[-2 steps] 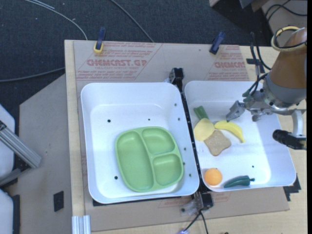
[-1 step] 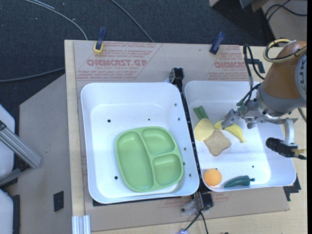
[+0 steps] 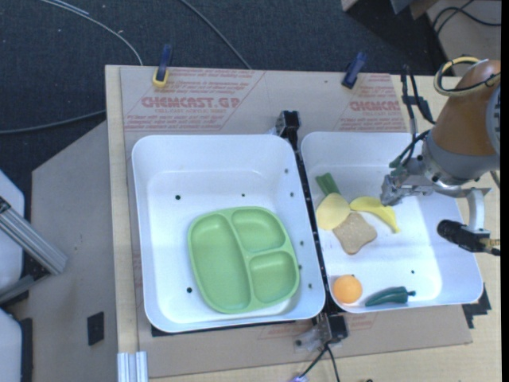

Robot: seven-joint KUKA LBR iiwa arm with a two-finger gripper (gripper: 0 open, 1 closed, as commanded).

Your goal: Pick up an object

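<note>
The right bin point(image 3: 457, 281) holds several toy foods. A yellow banana point(image 3: 377, 209) lies near its middle, beside a pale yellow rounded piece point(image 3: 332, 211) and a tan bread slice point(image 3: 354, 233). A green stalk-like piece point(image 3: 327, 185) lies by the bin's left wall. An orange point(image 3: 347, 290) and a dark green pepper point(image 3: 390, 296) rest at the front. My gripper point(image 3: 392, 188) reaches in from the right and hangs low just above the banana's right end. Nothing is seen held in it.
The left bin point(image 3: 151, 213) holds a light green divided plate point(image 3: 241, 258). A black divider point(image 3: 306, 213) runs between the bins. A black part point(image 3: 465, 235) juts out over the right bin's right side below the arm. Blue clamps point(image 3: 354, 70) grip the board's back edge.
</note>
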